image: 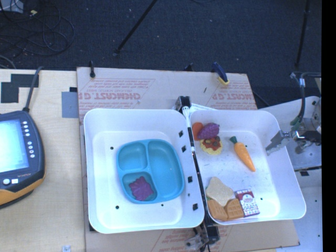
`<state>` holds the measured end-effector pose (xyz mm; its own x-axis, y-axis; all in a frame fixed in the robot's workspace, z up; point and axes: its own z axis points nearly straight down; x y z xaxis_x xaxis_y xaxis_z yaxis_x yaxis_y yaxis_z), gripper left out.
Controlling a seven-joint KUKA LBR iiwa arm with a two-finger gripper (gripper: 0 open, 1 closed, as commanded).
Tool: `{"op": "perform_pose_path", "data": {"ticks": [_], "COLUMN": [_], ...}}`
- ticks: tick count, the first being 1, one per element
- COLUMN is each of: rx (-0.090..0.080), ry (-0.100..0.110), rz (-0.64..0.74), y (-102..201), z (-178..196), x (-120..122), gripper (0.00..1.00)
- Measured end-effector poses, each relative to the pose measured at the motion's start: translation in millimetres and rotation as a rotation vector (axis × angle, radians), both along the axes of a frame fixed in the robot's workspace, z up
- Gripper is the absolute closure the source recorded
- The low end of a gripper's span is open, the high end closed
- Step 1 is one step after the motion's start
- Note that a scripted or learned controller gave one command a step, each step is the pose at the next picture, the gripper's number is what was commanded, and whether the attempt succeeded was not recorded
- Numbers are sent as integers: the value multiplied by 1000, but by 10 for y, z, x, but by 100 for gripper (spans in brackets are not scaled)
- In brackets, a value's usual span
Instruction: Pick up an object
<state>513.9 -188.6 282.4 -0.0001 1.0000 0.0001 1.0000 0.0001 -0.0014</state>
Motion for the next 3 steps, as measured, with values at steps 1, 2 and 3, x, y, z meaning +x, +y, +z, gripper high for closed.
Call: {"op": "perform_pose_path", "data": {"ticks": [1, 2, 3], "rx": [1, 2, 3], "ry": [0, 2, 3], "rz": [4, -1, 1], "y": [-125, -142, 237], "z": [-2023, -1850, -1676], "x": [679, 667, 394], "gripper": [0, 100, 100]}}
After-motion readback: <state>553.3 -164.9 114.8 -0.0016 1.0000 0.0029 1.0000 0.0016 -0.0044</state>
